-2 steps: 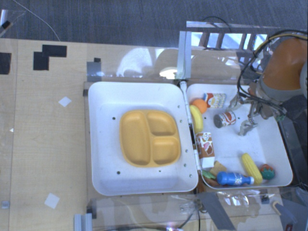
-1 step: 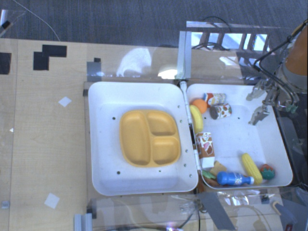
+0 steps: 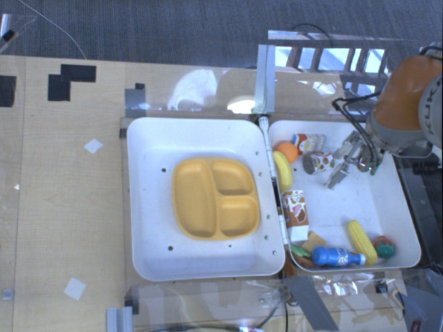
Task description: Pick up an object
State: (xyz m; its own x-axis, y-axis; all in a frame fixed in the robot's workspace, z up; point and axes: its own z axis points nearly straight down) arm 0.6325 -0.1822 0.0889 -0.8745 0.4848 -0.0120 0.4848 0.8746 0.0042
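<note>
The small printed can (image 3: 319,162) lies in the right bin (image 3: 408,213), near its back wall, just left of my gripper (image 3: 348,166). My fingers (image 3: 338,178) are spread apart, holding nothing. I should centre them over the can, clear of the banana (image 3: 282,171), then descend and close.

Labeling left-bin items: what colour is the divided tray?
Yellow, plain, no pattern: the divided tray in the left bin. Camera view shows it clearly.

Two bins (image 3: 149,185), one yellow tray (image 3: 214,198), one blue bottle (image 3: 336,257).
</note>
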